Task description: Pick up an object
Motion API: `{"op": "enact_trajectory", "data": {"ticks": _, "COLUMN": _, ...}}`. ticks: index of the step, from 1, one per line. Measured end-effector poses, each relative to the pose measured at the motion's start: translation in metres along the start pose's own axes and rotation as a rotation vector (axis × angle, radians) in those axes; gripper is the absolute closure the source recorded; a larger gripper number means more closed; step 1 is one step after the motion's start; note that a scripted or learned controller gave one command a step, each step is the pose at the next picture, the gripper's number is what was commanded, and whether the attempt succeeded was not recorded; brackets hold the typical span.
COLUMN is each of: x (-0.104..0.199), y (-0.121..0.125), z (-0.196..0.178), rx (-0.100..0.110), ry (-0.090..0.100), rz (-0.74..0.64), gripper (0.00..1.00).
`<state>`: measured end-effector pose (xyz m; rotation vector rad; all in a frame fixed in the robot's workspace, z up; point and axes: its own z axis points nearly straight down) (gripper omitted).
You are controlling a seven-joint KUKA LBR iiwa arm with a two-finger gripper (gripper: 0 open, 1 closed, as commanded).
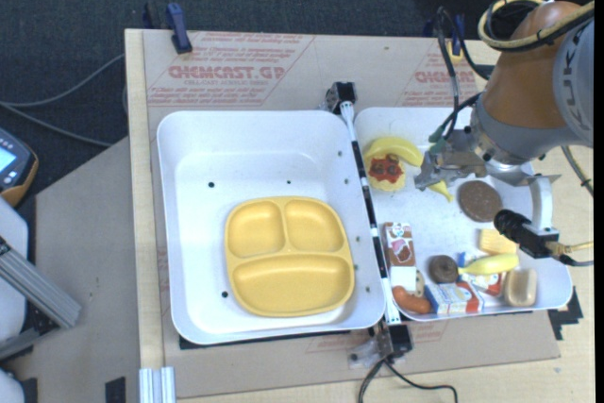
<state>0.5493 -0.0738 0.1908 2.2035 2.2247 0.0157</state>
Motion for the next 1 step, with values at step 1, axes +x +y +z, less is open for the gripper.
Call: {"op": "enact_trajectory", "data": {"ticks": 1, "x": 0.0700, "y": 0.0043, "z": -0.0368, "rx": 0.008, "ry": 0.003, "rz": 0.001, "gripper": 1.00}}
